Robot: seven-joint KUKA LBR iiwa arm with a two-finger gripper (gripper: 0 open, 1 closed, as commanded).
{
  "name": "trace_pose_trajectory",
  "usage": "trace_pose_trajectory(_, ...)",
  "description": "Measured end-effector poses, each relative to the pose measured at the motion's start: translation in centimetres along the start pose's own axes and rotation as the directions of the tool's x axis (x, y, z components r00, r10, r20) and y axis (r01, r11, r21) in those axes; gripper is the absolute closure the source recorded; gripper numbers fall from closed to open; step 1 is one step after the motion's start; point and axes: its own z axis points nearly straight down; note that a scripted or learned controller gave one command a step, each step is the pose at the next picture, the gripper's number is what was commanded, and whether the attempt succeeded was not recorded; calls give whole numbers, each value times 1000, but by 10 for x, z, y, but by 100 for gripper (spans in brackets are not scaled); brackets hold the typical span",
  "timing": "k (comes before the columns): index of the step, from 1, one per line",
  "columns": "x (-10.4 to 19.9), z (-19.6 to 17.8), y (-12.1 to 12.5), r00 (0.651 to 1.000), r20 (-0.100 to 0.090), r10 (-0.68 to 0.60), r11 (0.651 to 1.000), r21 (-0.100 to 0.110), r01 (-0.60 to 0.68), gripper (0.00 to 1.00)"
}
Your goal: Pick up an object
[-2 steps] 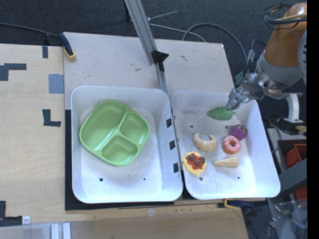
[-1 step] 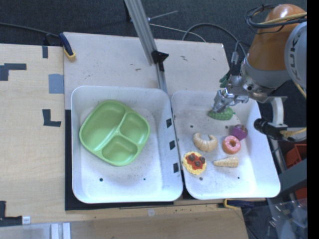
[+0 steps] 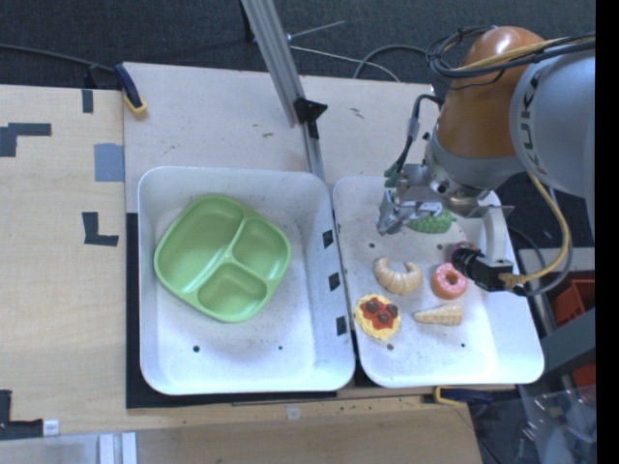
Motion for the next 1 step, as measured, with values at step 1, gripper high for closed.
trace_pose_trajectory(1,47,13,-14,1000,0,1,1000,0,-1,100)
